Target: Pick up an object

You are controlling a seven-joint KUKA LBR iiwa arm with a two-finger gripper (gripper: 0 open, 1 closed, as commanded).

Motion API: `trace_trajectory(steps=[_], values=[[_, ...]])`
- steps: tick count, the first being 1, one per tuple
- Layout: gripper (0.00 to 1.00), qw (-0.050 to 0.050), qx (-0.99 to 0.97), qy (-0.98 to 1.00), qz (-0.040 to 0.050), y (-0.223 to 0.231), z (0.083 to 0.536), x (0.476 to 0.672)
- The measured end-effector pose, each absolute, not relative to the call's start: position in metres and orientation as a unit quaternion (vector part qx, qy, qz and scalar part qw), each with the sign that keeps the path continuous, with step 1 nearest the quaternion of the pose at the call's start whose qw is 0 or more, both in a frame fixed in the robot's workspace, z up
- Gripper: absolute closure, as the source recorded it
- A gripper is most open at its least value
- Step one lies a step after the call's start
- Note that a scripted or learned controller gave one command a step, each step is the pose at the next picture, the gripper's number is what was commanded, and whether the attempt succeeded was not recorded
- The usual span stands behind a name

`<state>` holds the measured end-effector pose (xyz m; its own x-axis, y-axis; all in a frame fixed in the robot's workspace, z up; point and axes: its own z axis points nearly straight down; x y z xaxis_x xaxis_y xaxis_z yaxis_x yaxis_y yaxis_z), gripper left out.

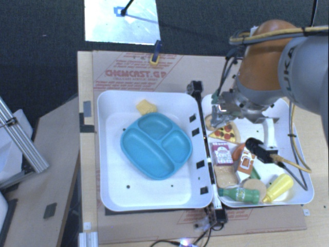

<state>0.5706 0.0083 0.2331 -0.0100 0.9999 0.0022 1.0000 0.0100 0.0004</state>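
The grey arm reached from the right over the right-hand bin, its gripper low above the far left corner of that bin, close to a toy pizza slice; whether its fingers were apart or closed could not be told, and nothing was seen between them, so the pick looked not yet made. The toys lay crowded: a purple-and-white packet, a green bottle and a yellow bottle near the front wall. Room was tight against the divider between the bins. The left bin held a blue sectioned plate and a small yellow piece, with open floor around them.
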Motion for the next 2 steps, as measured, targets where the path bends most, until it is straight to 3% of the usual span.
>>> trace_trajectory(steps=[1, 2], values=[[1.00, 0.001, -0.704, -0.710, -0.0006, 0.053, 0.219, 0.562], [1.00, 0.000, -0.705, -0.710, -0.0004, 0.065, 0.214, 0.560]])
